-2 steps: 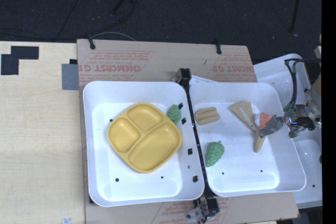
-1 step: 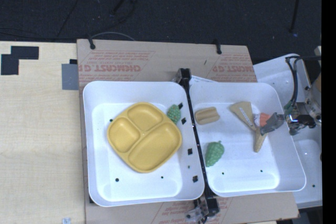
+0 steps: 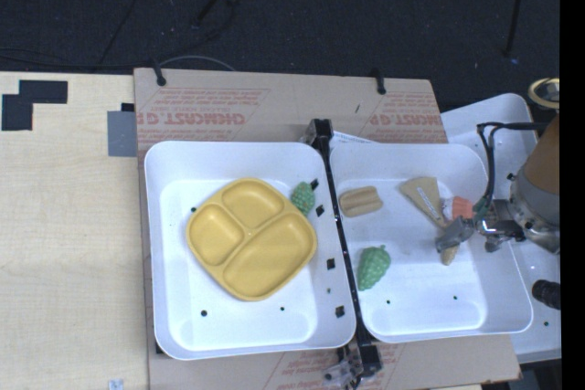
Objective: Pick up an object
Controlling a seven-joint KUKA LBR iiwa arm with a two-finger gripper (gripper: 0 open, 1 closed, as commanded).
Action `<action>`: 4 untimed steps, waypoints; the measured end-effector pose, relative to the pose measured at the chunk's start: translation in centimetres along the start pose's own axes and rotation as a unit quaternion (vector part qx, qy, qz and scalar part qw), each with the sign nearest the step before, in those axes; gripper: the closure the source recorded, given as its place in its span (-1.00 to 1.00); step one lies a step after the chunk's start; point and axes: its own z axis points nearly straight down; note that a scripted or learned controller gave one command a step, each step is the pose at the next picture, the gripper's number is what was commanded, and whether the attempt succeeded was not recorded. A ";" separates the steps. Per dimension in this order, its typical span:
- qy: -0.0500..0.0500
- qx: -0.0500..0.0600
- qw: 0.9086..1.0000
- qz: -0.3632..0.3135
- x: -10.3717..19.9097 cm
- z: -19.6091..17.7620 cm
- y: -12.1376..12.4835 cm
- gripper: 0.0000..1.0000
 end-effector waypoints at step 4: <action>-0.002 -0.005 1.000 -0.001 0.7 1.7 -1.0 1.00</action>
